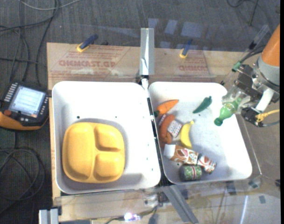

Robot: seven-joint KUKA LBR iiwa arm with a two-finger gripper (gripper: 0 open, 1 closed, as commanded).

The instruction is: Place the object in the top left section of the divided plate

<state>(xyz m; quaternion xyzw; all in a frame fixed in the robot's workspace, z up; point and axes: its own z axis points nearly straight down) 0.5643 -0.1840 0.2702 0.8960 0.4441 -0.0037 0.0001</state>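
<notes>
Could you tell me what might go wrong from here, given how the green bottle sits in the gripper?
The green bottle hangs tilted from the gripper, seemingly pinched near one end, so it may swing or slip during the carry. The route to the yellow divided plate crosses the rims between the bins, which a low-hanging bottle could clip. A tilted release may also roll it out of the top left section.

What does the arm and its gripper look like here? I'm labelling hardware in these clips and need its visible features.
At the right edge, the arm shows an orange band above a grey wrist. Below it the gripper is a blocky cluster of grey, black and white parts. A green cable runs near its top and a yellow cable loops beneath it.
</notes>
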